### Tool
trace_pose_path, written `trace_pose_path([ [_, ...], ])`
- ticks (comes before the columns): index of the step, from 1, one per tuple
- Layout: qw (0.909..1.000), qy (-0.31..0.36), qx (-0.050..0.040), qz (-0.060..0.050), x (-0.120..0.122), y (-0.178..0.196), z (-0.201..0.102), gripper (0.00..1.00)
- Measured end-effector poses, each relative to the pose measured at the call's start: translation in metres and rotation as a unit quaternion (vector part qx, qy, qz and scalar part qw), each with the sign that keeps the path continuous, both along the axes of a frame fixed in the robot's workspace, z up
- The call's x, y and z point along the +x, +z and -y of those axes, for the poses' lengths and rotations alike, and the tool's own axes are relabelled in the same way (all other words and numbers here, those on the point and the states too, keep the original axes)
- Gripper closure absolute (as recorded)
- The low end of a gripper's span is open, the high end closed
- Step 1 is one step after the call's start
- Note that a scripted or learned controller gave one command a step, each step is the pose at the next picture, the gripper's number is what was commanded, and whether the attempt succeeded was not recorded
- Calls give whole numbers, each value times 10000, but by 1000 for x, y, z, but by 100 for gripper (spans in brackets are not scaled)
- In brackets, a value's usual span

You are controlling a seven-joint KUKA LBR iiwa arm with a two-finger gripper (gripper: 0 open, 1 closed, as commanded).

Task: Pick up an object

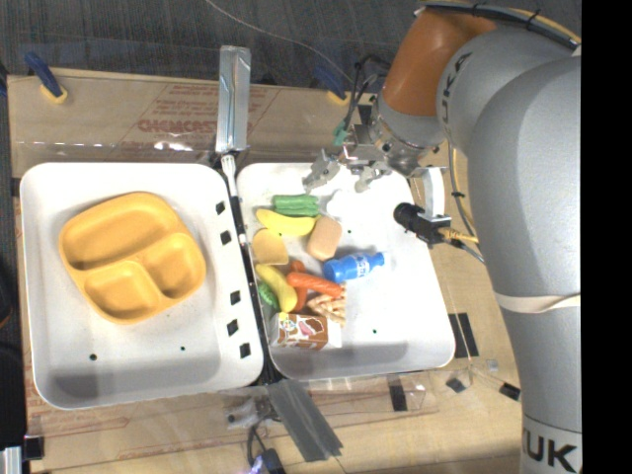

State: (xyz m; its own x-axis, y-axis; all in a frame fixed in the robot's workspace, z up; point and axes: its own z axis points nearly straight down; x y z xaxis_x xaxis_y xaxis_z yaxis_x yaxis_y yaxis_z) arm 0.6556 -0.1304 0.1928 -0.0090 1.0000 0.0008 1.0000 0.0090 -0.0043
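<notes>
Brown worktop (118,107) under two shallow white bins, side by side. Hand (346,171) at the far rim of the right bin (420,304), fingers spread open, nothing between them, poised just beyond the green pod-shaped toy (295,204) and the yellow banana-shaped piece (286,223). Candidate objects all bunched against the inner wall of the right bin: tan rounded block (324,236), blue bottle (351,267), orange carrot-like pieces (314,283), a small brown packet (301,332) nearest the front rim. Probable failure causes: tight packing, with pieces touching or overlapping, so a descending finger likely to land on a neighbour and push the pile rather than straddle one item; rounded, smooth shapes prone to squirting out on closure; proximity to the divider (235,235) between the bins, with risk of a finger striking that wall. Best clearance: bare floor on the arm's side of the right bin, beside the bottle, the most separated piece. Left bin (39,344) occupied by a yellow compartment tray (133,255), with open margin around it.
</notes>
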Motion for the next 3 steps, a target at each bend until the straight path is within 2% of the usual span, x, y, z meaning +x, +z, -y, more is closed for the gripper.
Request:
trace_pose_path([
  [1,9997,-245,4,-14,0,-2,-55,0],
  [2,9987,-511,-4,-2,-42,-1,-60,0],
  [3,9993,-362,-5,-34,-2,-90,-14,0],
])
